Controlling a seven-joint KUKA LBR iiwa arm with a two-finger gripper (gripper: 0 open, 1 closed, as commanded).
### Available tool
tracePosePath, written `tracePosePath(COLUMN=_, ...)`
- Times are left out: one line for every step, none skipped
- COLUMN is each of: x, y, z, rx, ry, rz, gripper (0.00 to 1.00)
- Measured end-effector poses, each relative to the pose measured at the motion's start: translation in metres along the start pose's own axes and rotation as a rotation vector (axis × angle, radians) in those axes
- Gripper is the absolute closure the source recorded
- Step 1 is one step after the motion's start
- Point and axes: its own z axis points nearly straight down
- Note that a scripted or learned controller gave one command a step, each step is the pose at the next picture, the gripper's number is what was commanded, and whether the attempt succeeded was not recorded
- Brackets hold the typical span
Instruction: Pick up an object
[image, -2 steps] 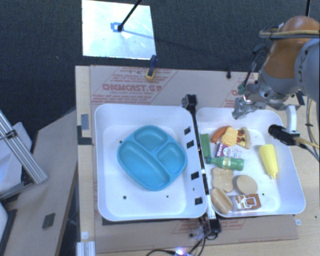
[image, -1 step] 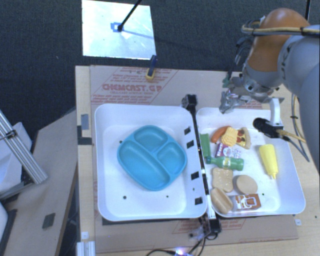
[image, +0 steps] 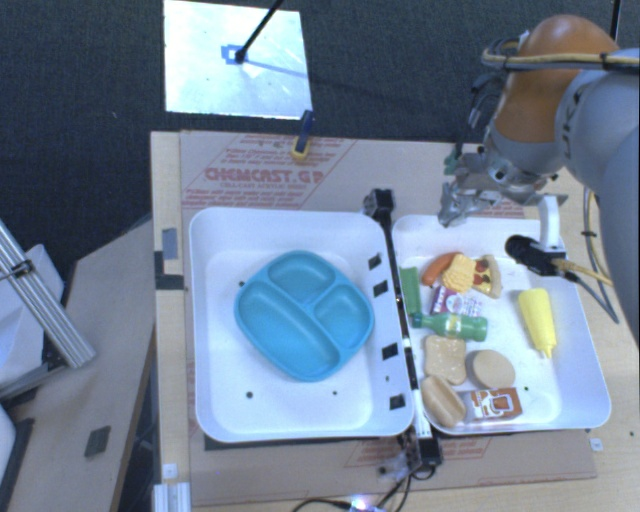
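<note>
Nearest me, along the front of the right-hand shallow white plastic bin, lie a brown-and-white boxy toy packet, a tan bun-shaped toy and a round beige disc, all smooth moulded play food, scattered loose so any one could be taken. Just behind them lie a green plastic bottle on its side and a yellow banana-like toy. The left-hand white bin bears a glossy blue compartment tray, lying flat. Farthest off, the grey metal pincer hangs over the right bin's back rim, nothing between its tips; whether they stand apart I cannot tell. Both bins rest on a cardboard-covered table.
</note>
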Motion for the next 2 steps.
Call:
tracePosePath(x=-0.0125, y=0.0021, z=-0.0141, rx=-0.001, ry=0.0, rz=0.005, gripper=1.0)
tracePosePath(x=-0.0073, y=0.0055, z=-0.0113, rx=0.0, ry=0.0, rz=0.002, gripper=1.0)
